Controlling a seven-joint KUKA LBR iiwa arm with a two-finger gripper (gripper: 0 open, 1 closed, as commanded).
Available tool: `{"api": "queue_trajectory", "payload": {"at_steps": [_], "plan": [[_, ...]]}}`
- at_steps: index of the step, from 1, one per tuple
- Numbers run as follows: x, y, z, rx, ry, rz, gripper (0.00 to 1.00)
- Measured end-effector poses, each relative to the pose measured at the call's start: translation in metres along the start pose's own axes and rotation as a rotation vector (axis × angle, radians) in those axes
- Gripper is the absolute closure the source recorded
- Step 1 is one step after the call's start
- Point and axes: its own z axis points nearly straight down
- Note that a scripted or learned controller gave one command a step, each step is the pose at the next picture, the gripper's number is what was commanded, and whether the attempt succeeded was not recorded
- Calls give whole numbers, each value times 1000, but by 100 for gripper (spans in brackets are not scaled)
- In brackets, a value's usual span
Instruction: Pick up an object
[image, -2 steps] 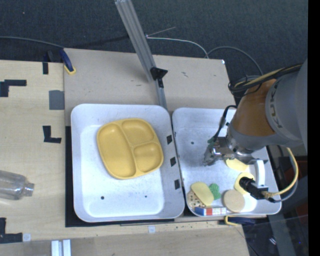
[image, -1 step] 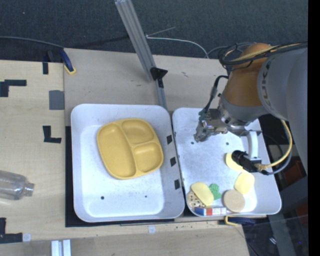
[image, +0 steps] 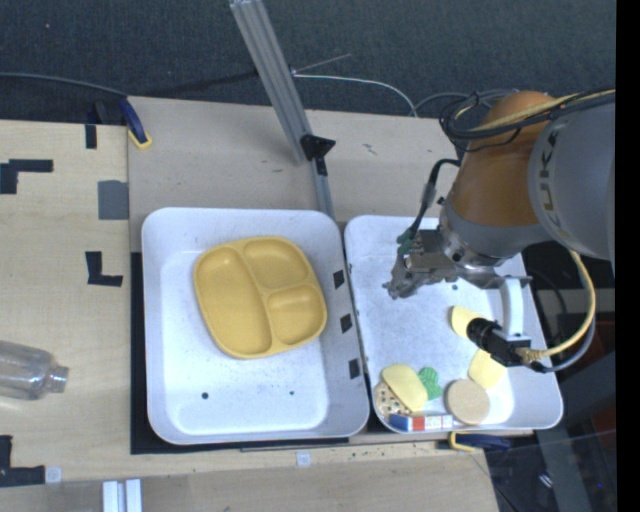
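Fingers (image: 398, 287) over bare right-bin floor (image: 420, 335) (near divider)

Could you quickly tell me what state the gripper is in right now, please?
Gripper: over the right bin, above bare floor; open or closed cannot be told, and nothing visible in it.

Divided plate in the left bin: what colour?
Yellow, plain; the divided plate shows clearly in the camera view.

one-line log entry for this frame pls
gripper: over right bin, nothing seen held | yellow tray: left bin | small items: right bin front corner
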Motion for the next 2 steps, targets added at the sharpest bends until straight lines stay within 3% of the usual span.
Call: {"api": "queue_trajectory", "payload": {"at_steps": [1,2], "plan": [[-1,1,3,2,-1,2,0],[-1,1,-7,3,0,0,100]]}}
